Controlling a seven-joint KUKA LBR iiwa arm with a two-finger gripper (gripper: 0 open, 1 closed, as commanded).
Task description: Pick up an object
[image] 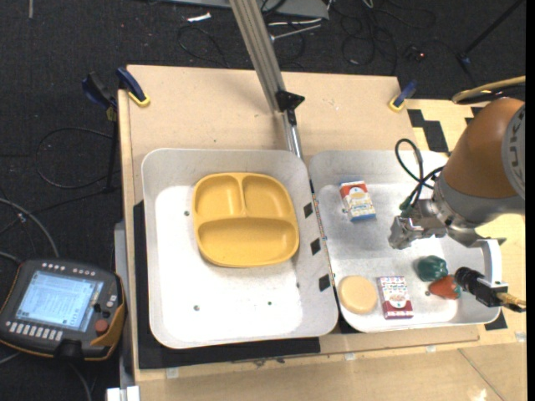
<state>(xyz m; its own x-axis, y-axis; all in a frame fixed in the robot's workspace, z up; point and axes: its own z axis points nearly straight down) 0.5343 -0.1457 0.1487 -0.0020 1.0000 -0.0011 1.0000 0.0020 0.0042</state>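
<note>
Right bin (334,167), right half of frame: small carton (358,200) lying upper centre; green piece (432,266) and red piece (444,287) lying lower right; round tan disc (358,294) and red-white box (394,296) lying along the lower edge. Pincer (401,232) hovering mid-bin; its opening is too blurred to tell, nothing visibly between it. Risk: descending onto bare floor between items, closing on nothing.

The divided plate (246,219) lies in the left bin (167,307), while the right bin (368,167) holds two cartons, one (357,200) behind the other (394,296) (a round disc (358,293) just left of the nearer).
</note>
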